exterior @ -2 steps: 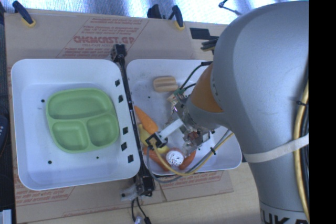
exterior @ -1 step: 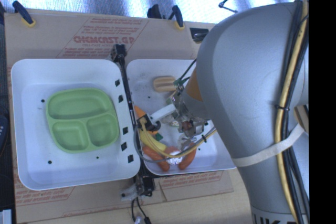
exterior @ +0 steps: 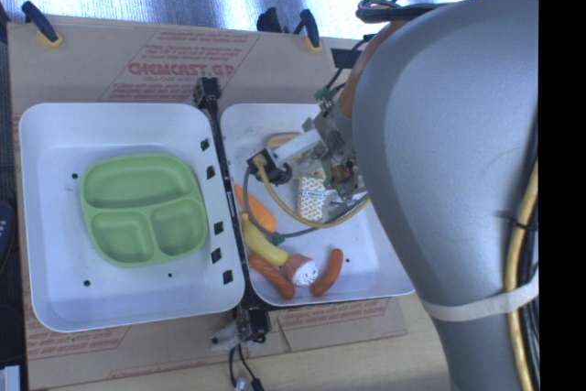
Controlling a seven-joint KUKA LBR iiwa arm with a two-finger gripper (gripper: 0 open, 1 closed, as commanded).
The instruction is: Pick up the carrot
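Note:
The carrot (exterior: 260,211) is a short orange piece lying aslant near the left wall of the right bin (exterior: 240,128). My gripper (exterior: 337,168) hangs over the middle of that bin, to the right of the carrot and a little further back, apart from it. The big grey arm covers the bin's right side. Nothing can be seen held at the gripper.
Just in front of the carrot lies a yellow banana (exterior: 262,244). Two reddish sausages (exterior: 274,276) (exterior: 327,272) and a small white and red piece (exterior: 301,270) sit by the front wall. A pale packet (exterior: 312,195) lies under the gripper. The left bin (exterior: 46,197) holds a green divided plate (exterior: 142,208).

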